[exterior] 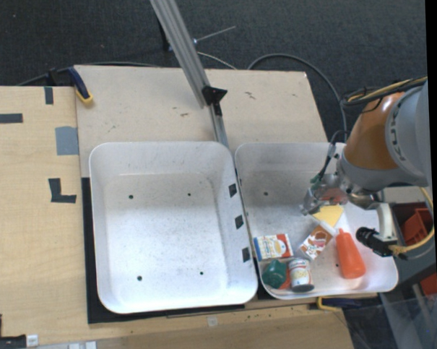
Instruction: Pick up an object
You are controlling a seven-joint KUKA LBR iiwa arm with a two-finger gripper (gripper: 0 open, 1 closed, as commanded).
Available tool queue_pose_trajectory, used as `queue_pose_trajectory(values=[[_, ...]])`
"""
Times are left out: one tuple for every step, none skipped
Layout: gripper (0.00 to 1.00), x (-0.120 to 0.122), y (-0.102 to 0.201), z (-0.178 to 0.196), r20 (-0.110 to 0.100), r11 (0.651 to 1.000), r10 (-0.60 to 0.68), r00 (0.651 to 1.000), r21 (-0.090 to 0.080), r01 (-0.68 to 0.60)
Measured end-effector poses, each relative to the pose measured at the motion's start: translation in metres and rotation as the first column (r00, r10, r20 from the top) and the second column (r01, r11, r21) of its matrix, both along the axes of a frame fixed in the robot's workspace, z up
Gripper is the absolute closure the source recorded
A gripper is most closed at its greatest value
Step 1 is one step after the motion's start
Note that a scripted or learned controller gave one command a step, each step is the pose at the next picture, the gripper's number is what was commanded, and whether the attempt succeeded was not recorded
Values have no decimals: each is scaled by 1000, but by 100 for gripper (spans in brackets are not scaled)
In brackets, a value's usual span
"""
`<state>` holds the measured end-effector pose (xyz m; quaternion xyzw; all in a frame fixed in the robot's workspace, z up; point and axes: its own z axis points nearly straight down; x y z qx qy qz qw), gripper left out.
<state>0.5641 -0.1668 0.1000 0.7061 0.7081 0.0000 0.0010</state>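
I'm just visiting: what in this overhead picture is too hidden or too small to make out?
- End effector: its tip is small and blurred against the right bin, so whether it grips anything is unclear.
- Yellow wedge: its upper edge is covered by the arm.
- Small carton and can: labels too small to read.
- Green object: partly behind the can; shape unclear.
- Orange bottle: cap end indistinct.

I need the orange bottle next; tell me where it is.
The orange bottle lies in the right bin, near its front right corner, just right of the small packet.
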Motion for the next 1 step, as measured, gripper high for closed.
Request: queue_pose_trajectory(values=[[100, -4, 7, 46, 1, 1000, -1, 1000, 1, 1]])
